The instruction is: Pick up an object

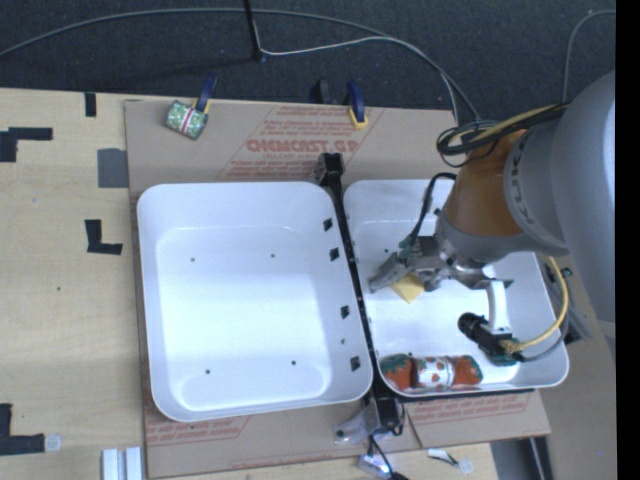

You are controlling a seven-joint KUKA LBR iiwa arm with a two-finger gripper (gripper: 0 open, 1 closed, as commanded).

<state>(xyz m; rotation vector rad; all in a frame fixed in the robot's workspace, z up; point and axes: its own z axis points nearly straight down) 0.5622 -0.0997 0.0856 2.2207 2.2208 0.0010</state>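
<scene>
A slanted overhead view shows two shallow white bins side by side on a sheet of brown cardboard (290, 143) printed with red lettering, which lies on a pale wooden bench. The left bin (160, 268) sits beside the right bin (545, 373), and a black divider (345, 258) with clips runs between them. The grey arm with its orange band (480, 203) reaches in from the right and hangs over the right bin. Its gripper (400, 273) points toward the left side of that bin, close to the divider, with its dark fingers spread a little apart. A small pale yellow block (408, 289) sits right at the fingertips, touching or just under them; it is not possible to tell whether the fingers actually have hold of it. Along the near wall of the right bin lies an object with red, white and green parts (432, 372), well apart from the gripper. A small green and white object (186, 119) rests on the cardboard's far left corner, outside both bins.
</scene>
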